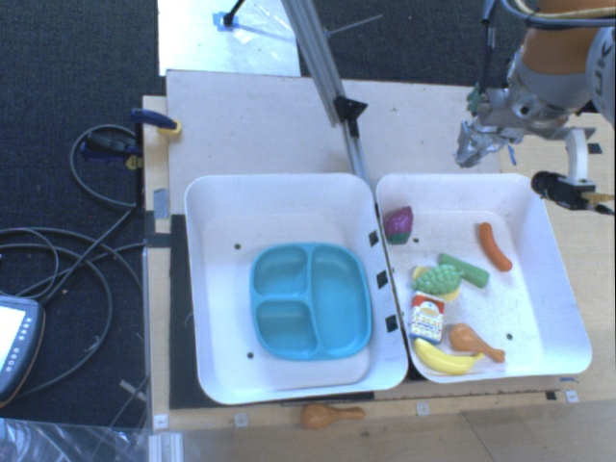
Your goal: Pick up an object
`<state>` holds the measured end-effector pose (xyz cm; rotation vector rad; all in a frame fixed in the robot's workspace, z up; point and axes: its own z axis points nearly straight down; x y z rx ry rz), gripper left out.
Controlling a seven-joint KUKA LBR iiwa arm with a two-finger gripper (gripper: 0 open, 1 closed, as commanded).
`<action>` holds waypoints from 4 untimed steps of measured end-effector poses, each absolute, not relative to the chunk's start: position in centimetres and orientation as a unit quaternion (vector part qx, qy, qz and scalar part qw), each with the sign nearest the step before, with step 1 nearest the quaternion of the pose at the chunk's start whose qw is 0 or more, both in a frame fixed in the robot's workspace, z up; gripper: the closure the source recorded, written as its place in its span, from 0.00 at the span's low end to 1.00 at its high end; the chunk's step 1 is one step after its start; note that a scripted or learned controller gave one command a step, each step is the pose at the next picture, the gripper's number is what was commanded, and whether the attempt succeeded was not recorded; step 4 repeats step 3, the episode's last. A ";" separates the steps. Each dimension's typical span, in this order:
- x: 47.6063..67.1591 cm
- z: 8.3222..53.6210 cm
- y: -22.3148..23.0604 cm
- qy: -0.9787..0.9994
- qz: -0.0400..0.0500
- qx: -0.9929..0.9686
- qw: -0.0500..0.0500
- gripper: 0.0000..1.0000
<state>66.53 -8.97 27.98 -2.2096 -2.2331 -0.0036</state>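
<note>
- Progress is at the very start, as I judge it: nothing is lifted, and you have all of the pick left to do.
- You see the gripper [474, 149] hanging above the bench just beyond the far rim of the right bin [568, 258], near its far left corner. It is not over the toys.
- You cannot tell if it is parted or closed, because it is small and blurred. No object is seen in it.
- All the candidates lie inside the right bin: a purple toy [397, 222] in the far left corner, an orange sausage [496, 246] toward the far right, a green cucumber [465, 269] in the middle with a green-and-yellow corn [438, 281] just beside it, then a small carton [427, 317], a banana [446, 358] and a chicken leg [474, 341] by the near rim.
- The purple toy is nearest to the gripper and stands apart from the others, so I think it is the easier target.
- What is left for you: move over one object, descend, close, lift.
- To the left of the right bin, the left bin [217, 219] holds a blue divided plate [311, 300].
</note>
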 end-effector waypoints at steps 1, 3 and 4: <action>64.7 26.1 -4.2 -0.711 0.000 -0.704 0.001 1.00; 61.8 23.5 6.9 -0.711 0.000 -0.703 0.001 1.00; 61.8 23.5 6.9 -0.711 0.000 -0.703 0.001 1.00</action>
